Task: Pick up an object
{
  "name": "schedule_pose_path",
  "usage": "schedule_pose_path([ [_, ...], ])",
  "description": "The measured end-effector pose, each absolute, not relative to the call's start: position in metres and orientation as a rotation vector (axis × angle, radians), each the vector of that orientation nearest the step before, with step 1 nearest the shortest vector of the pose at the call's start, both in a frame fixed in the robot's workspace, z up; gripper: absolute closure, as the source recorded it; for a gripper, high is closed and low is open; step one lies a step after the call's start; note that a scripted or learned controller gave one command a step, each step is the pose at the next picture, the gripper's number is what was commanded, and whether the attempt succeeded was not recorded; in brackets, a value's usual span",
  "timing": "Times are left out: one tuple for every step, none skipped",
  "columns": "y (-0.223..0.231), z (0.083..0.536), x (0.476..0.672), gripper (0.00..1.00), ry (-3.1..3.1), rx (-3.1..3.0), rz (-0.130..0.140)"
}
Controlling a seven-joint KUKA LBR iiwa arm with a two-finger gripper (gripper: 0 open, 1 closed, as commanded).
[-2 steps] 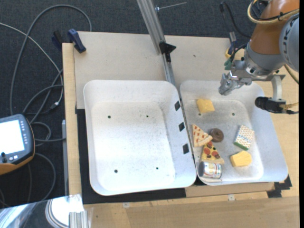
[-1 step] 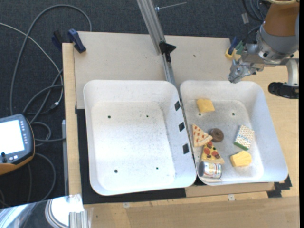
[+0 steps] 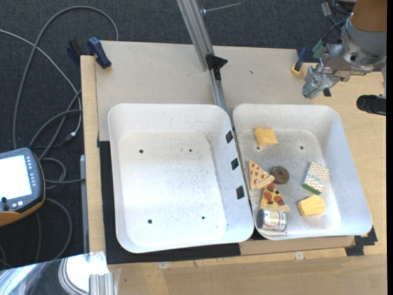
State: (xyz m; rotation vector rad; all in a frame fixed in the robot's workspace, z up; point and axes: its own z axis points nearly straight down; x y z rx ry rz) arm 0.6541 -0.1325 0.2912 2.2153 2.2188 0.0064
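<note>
The right bin [image 3: 344, 165] holds several small items: a yellow block [image 3: 265, 136], a pizza slice [image 3: 259, 176], a second pizza slice [image 3: 274, 198], a brown ring [image 3: 280, 175], a green-patterned white pack [image 3: 316, 177], a yellow cheese wedge [image 3: 312, 206] and a metal can [image 3: 272, 220] lying at the front edge. My gripper [image 3: 313, 88] hangs above the bench behind the right bin's far rim, apart from every item. Nothing shows between its fingers.
The left bin [image 3: 123, 165] sits beside the right one. A slanted metal pole [image 3: 196, 29] runs down to the divide between the bins. Blue clamps [image 3: 98, 51] grip the bench's far edge. Cables and a pendant [image 3: 18, 186] lie on the floor at left.
</note>
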Motion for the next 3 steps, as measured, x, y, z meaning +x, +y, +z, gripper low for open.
schedule_pose_path([
  [-0.075, 0.283, 0.645, 1.00, 2.232, 2.218, -0.001],
  [-0.032, 0.264, 0.630, 1.00, 2.230, 2.220, -0.003],
  [0.022, 0.245, 0.613, 1.00, 2.233, 2.219, -0.003],
])
